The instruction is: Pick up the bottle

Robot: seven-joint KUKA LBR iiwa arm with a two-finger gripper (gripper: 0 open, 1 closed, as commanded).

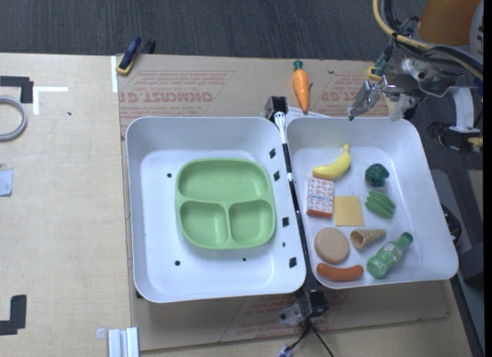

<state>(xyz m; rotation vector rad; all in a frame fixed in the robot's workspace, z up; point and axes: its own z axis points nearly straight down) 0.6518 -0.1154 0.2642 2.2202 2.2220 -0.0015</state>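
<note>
Bottle [389, 256] lying diagonal, cap toward upper right; end effector [367, 98] state unclear.

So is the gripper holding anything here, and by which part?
Nothing is held. The gripper hangs above the right bin's far rim; the bottle lies in that bin.

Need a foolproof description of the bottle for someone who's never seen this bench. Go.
Start at the right-hand white bin, the one full of toy food. Go to its near right corner: the bottle lies there on its side, tilted, next to the ice-cream cone and past the sausage. It is the only green item with a white label and a cap.
</note>
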